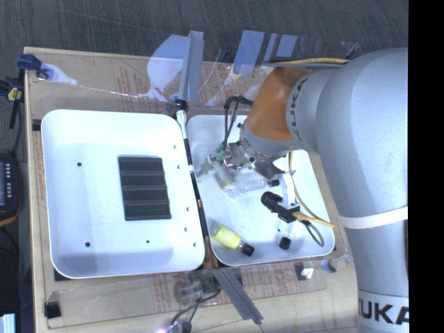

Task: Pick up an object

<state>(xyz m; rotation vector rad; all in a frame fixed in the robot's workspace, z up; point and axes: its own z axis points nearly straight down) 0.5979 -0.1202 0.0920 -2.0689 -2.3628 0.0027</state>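
Note:
My gripper [226, 160] is low in the right bin [316, 207], near its upper left part, under the orange-banded wrist [272, 109]. Right below it lies a clear plastic item [241, 181], touching or almost touching the gripper; I cannot tell whether it is held. A yellow piece with a black cap [229, 239] lies near the bin's front left corner. A small black piece [284, 243] rests near the front edge.
The left bin [69, 151] holds a dark ribbed rectangular block [144, 187] at its middle. A black plug and a yellow cable [305, 218] hang from the arm over the right bin. The big grey arm body [368, 158] covers the bench's right side.

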